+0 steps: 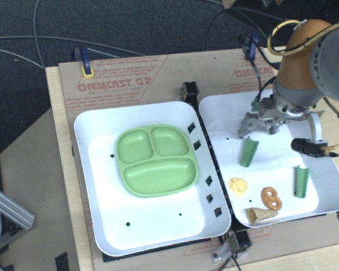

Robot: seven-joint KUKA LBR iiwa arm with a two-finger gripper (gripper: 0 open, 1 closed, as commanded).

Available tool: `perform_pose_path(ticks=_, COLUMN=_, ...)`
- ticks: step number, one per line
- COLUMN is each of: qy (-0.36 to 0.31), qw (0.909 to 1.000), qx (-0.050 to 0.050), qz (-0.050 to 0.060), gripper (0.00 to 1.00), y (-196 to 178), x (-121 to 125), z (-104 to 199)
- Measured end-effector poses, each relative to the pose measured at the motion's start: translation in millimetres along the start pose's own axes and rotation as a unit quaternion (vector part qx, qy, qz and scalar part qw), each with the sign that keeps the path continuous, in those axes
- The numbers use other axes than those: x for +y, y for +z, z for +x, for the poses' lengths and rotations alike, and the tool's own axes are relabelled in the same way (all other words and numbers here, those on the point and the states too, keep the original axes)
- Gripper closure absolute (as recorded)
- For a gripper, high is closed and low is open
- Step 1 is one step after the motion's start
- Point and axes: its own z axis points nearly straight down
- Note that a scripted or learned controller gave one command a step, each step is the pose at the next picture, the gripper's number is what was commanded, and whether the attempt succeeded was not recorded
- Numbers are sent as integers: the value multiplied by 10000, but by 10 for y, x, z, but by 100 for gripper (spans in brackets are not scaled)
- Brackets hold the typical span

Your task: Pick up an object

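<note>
The end effector (pixel 260 124), fingers' state unclear, hovers in the right bin (pixel 331 201) above a green cylinder (pixel 249 152), near a pretzel (pixel 271 198); the left bin (pixel 108 231) holds a green divided plate (pixel 157 160).

The board (pixel 149 73) under the bins reads "CHEMCAST GP".

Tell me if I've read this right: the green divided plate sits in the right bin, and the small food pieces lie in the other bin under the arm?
Not quite. The camera view shows the green divided plate in the left bin, not the right. The rest stands: the small food pieces, such as the pretzel, lie in the other bin, where the arm reaches in.
</note>
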Motion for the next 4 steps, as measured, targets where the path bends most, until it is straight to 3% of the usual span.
perform_pose_path(ticks=1, qy=0, qw=10000, qx=-3, qz=-32, gripper=100, y=-146, x=18, z=-1)
perform_pose_path(ticks=4, qy=0, qw=10000, qx=-14, qz=-55, gripper=100, y=-1381, x=61, z=-61)
